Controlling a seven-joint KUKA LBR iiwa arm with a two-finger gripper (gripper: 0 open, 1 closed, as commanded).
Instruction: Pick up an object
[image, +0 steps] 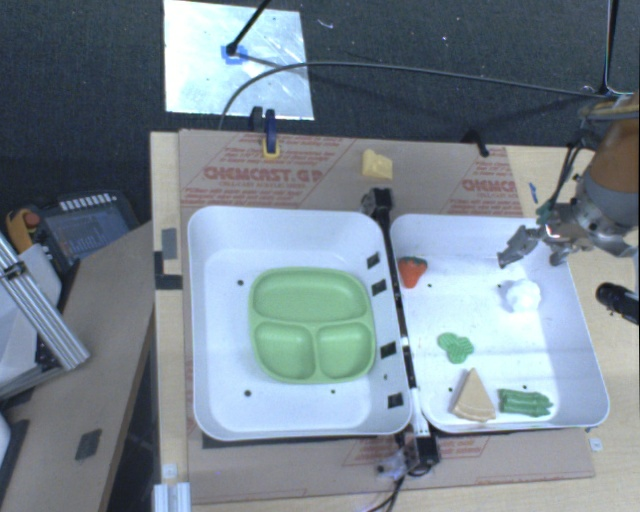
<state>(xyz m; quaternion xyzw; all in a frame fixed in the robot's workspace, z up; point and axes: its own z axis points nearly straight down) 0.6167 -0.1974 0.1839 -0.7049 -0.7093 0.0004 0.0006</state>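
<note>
The tool (535, 245) hangs with fingers spread, gripping nothing, over the right bin (580, 330) at two o'clock. Below, the white lump (520, 295) sits nearest; descending off-centre could nudge it away. Cardboard (270, 172) on the table reads "CHEMCAST GP". Tiny strawberry (412, 269) lies at ten o'clock.

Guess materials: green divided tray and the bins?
Green tray: looks like matte moulded plastic, with an even pale colour and soft rounded compartment walls. Bins, left and right: probably thin formed white plastic, with slightly glossy, smoothly curved rims. Neither is certain from above.
</note>
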